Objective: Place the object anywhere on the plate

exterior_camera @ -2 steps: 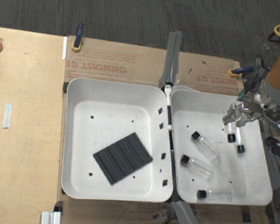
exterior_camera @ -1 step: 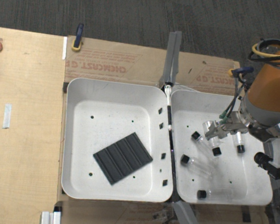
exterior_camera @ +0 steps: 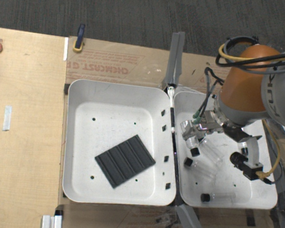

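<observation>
Camera view: arm enters from the right, grey links and orange band [exterior_camera: 244,76] hiding the far right corner of the right bin [exterior_camera: 225,197]. Claw [exterior_camera: 193,142] sits over that bin's left half, close to the divider between bins; it's a cluster of metal and small black parts, and I can't tell how it's set or whether it has anything. Below the claw something clear and glassy [exterior_camera: 213,162] lies on the bin floor, outline too faint to name. Small black bits near it, one [exterior_camera: 205,197] near the bin's front edge. Left bin [exterior_camera: 74,129], shallow white plastic with rounded corners and small holes, holds the plate [exterior_camera: 125,160]: a dark grey ribbed rectangular slab, flat, turned diagonally, well left of the claw. Tabletop [exterior_camera: 16,147] is pale wood; brown cardboard with reversed red print [exterior_camera: 104,67] behind the bins. Orange and teal items are cut off at the left edge. Dark carpet [exterior_camera: 119,6] beyond.
</observation>
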Motion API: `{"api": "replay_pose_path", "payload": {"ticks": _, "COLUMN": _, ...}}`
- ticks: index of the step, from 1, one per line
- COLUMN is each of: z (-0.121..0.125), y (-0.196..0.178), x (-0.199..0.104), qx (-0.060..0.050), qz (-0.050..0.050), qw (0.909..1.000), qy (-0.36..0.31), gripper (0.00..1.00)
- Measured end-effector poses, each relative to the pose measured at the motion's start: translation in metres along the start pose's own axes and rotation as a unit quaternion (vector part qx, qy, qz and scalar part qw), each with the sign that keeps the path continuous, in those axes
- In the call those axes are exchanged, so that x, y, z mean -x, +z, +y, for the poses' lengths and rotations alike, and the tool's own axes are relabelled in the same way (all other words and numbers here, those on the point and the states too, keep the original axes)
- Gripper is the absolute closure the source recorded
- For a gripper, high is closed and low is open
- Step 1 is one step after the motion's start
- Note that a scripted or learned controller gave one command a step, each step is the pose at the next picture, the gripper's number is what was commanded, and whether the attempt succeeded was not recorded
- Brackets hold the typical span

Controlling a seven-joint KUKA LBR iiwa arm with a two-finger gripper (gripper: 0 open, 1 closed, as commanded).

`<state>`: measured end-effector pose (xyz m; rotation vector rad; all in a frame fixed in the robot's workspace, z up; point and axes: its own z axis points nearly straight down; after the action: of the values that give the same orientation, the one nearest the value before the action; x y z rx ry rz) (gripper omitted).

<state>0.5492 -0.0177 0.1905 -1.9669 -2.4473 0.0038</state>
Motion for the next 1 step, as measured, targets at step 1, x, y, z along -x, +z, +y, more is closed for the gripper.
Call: {"api": "replay_pose_path", "payload": {"ticks": 1, "z": -0.0068, "y": -0.0258, "x": -0.0880, "qx": 0.000, "qz": 0.000, "qw": 0.9999, "qy": -0.013, "gripper": 1.00}}
